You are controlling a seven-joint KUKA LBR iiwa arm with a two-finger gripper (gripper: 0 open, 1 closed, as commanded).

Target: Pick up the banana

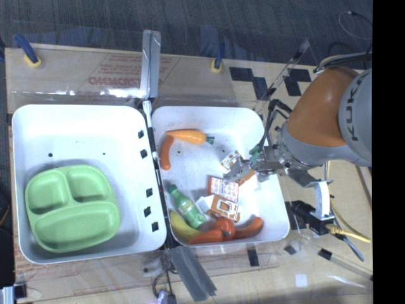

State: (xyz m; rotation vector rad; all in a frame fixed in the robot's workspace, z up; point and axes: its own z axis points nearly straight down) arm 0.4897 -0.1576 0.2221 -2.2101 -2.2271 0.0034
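Observation:
The banana [178,226] is yellow and lies in the right bin's [209,116] near left corner. A green bottle [186,206] partly covers it from above, and a red pepper [213,235] lies against its right end. My gripper [235,164] hangs over the middle right of the same bin, well up and to the right of the banana, above a small patterned box [223,188]. The arm's orange band [319,109] and grey wrist reach in from the right.
Also in the right bin are an orange carrot [186,135], an orange sausage-shaped piece [166,152], a second small box [226,208] and an orange-red item [250,226]. The left bin [76,119] holds a green divided plate [71,204]. A metal divider [150,62] stands between the bins.

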